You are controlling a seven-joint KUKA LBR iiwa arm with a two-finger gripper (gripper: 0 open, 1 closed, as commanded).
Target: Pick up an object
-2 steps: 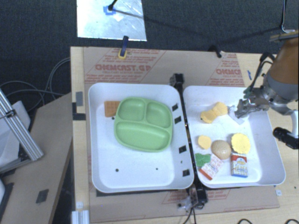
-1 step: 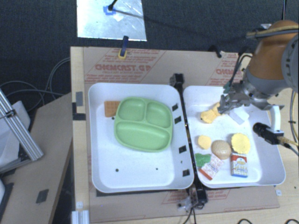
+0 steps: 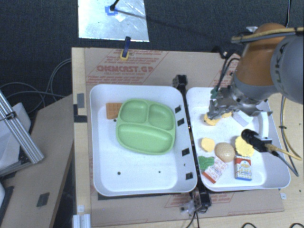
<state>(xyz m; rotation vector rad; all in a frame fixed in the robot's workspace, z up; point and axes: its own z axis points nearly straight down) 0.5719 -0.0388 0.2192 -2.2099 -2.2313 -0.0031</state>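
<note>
My gripper [image 3: 216, 112] is low in the right bin [image 3: 275, 172], near its back left corner. It hangs directly over a small yellow piece [image 3: 210, 121] that lies on the bin floor, and its tip hides part of that piece. Further forward in the same bin lie a yellow round slice [image 3: 207, 144], a beige bun [image 3: 224, 151], a yellow crinkled piece [image 3: 243, 148], a red and white carton [image 3: 242, 168], a green leafy piece [image 3: 205, 162] and a red and white packet [image 3: 216, 170].
The left bin [image 3: 102, 156] holds a green divided plate [image 3: 145, 126] with a brown cracker [image 3: 112, 110] at its back left edge. Black clips [image 3: 184, 152] sit along the wall between the bins. The grey and orange arm [image 3: 266, 65] fills the back right.
</note>
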